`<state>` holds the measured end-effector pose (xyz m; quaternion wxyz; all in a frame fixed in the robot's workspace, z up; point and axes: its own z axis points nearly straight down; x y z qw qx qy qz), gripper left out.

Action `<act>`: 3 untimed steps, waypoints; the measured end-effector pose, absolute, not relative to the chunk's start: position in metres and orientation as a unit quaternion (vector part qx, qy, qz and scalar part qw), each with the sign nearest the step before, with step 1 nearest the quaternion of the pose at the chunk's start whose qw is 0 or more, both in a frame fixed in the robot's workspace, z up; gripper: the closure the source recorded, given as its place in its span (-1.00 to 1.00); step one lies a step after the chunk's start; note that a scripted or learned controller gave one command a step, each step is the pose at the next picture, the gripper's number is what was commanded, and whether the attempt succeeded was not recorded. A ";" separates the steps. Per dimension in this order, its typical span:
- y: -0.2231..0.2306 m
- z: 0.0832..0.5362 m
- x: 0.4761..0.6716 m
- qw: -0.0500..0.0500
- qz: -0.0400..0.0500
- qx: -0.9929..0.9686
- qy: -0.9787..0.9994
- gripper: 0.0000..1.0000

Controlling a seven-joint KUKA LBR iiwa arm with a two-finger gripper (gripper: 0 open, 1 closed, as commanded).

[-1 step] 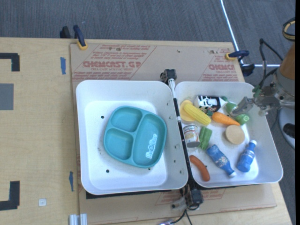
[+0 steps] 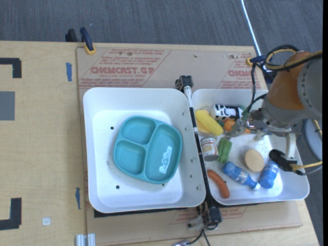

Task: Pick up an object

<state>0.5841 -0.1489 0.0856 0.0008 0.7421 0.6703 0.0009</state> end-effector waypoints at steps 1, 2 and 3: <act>-0.116 0.082 0.622 -0.015 -0.021 0.802 0.596 -1.00; -0.112 0.095 0.628 -0.008 -0.009 0.804 0.595 1.00; -0.112 0.095 0.628 -0.008 -0.010 0.804 0.595 -1.00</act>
